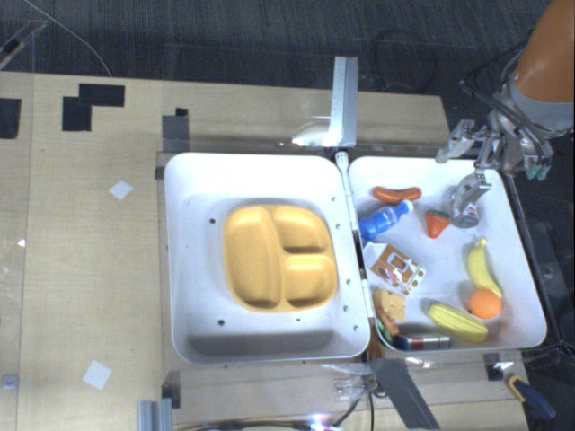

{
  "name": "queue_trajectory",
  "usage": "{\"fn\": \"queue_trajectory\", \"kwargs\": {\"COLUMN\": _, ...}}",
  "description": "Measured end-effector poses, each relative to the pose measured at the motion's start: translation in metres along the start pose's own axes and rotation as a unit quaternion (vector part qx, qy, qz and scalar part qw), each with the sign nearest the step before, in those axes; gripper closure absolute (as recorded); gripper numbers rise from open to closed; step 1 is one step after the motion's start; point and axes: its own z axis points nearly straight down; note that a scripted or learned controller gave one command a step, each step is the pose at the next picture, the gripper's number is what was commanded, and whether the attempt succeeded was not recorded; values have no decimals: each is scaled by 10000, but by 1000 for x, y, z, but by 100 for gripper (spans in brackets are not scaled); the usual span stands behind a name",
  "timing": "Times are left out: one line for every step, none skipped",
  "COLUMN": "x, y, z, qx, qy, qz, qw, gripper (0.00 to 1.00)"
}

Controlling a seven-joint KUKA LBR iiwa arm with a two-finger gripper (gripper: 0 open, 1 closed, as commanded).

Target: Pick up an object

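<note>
left bin (184,268): well apart from the jaws, on their far side across the divider; a yellow divided tray (277,256) is seated centrally, likely parked there as non-target clutter.
divider (352,241): the two bins are butted along it; candidates are kept in the bin under the arm.
right bin (530,317): loose items are scattered in it, presumably for random picks.
blue bottle (384,219): laid flat, off the jaws toward the divider; red sausage (396,193) is just beyond it.
snack packet (396,268): flat, on the near side, away from the jaws.
strawberry toy (436,224): just beside the jaws, apart from them; judged the likeliest target.
gripper (466,206): lowered into the bin's far corner; jaw state cannot be told, nothing is seen held.
bananas (480,265): with an orange (484,303), grouped nearer the front wall, well off the jaws.
</note>
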Motion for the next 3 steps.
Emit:
{"fn": "queue_trajectory", "kwargs": {"x": -6, "y": -27, "z": 85, "qx": 0, "qy": 22, "qz": 1374, "qw": 9905, "gripper": 0}}
{"fn": "queue_trajectory", "kwargs": {"x": -12, "y": -71, "z": 164, "qx": 12, "qy": 17, "qz": 3708, "qw": 9287, "gripper": 0}}
{"fn": "queue_trajectory", "kwargs": {"x": -17, "y": -69, "z": 148, "qx": 2, "qy": -56, "qz": 3664, "qw": 9305, "gripper": 100}}
